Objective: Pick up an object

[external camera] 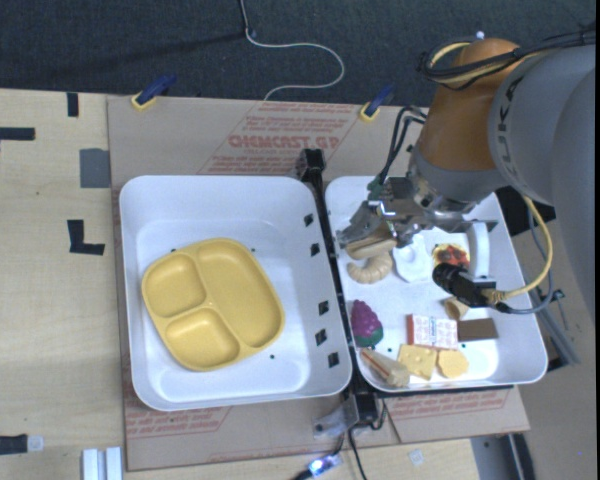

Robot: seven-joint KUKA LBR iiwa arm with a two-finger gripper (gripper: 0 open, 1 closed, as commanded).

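Observation:
The right bin (520, 363) holds several small toy foods. A beige croissant-shaped piece (371, 267) lies near its left wall. My gripper (382, 234) hangs low right over the upper end of that piece, at the bin's upper left. A white round piece (414, 264) lies just right of the gripper. Further toward the front are a purple grape bunch (365, 321), a red and white box (432, 330), a brown bar (477, 329), yellow cheese pieces (417, 360) and a sandwich wedge (383, 368).
The left bin (145, 203) holds a yellow divided plate (212, 301). A black divider (325, 258) with clips runs between the bins. The arm's grey and orange body (480, 118) looms over the right bin's back half, with a cable (525, 293) looping at the right.

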